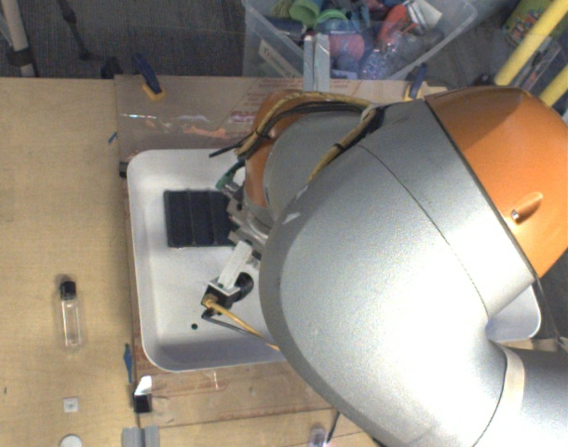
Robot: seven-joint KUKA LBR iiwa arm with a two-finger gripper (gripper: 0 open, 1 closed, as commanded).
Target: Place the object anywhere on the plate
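Note:
A flat black ribbed rectangle (196, 218) lies in the back left part of the white bin (158, 333). The grey arm with its orange band (507, 166) covers most of the view from the right and hides the rest of this bin and the other bin. My gripper (237, 210) sits at the arm's left end, right beside the black rectangle's right edge and low over the bin floor. The wrist hides the space between its tips. No plate can be made out.
A small clear vial (70, 313) lies on the wooden bench left of the bin. A clear tub of coloured items (358, 17) stands at the back. A blue clip (151, 87) sits behind the bin, and small fixtures (140, 399) at its front corner.

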